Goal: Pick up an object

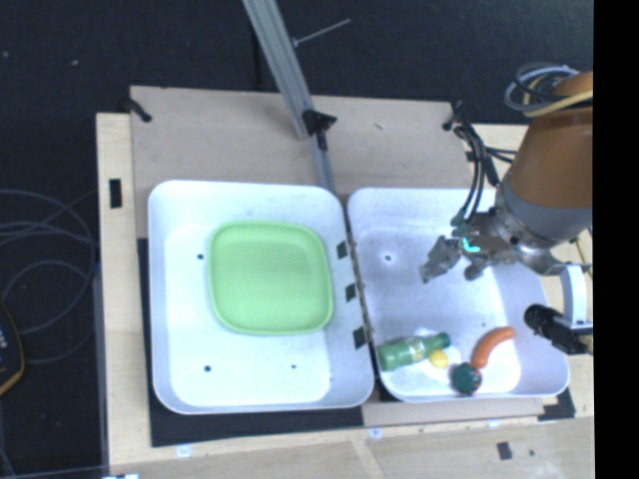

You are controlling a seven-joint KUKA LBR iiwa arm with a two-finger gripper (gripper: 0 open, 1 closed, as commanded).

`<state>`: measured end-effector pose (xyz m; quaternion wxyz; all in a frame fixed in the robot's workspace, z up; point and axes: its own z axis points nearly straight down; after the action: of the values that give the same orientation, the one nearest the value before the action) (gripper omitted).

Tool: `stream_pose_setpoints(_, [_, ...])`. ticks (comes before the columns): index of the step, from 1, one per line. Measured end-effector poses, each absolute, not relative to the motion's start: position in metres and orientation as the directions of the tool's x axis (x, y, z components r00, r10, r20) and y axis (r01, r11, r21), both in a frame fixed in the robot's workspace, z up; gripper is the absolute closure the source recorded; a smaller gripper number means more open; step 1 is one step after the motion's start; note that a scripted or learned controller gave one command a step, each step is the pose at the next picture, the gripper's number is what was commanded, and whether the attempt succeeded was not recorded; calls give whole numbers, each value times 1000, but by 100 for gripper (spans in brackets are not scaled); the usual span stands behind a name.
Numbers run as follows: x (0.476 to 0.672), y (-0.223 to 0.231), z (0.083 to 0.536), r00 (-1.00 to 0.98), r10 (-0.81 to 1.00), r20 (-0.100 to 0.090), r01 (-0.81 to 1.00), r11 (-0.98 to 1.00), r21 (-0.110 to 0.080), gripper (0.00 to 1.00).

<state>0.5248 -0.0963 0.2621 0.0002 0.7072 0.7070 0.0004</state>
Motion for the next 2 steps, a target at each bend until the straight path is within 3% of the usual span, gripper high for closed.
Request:
stream_pose_setpoints(1, [525,-96,262,0,1000,0,1000,0,1,0])
stream_pose_setpoints(2, [525,-107,207,1,1000,0,1000,-1,-4,0])
